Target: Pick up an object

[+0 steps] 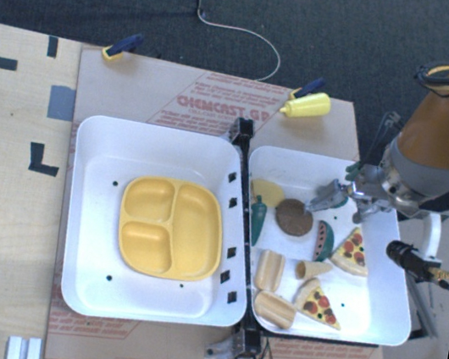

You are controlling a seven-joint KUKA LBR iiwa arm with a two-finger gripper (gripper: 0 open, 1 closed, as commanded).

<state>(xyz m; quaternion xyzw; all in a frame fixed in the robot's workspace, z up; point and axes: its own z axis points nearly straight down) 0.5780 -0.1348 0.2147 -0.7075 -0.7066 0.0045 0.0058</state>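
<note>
The right bin holds several toy foods: a brown round patty, a green chili, a watermelon slice, two pizza slices, two bread pieces, and a pale yellow piece. My gripper hangs above the bin's upper right part, just right of the patty and apart from it. Its fingers look spread, with nothing between them.
The left bin holds a yellow divided plate. A yellow clamp and a blue-yellow clamp sit on the cardboard behind the bins. A black divider clip stands between the bins. A cable runs across the dark floor behind.
</note>
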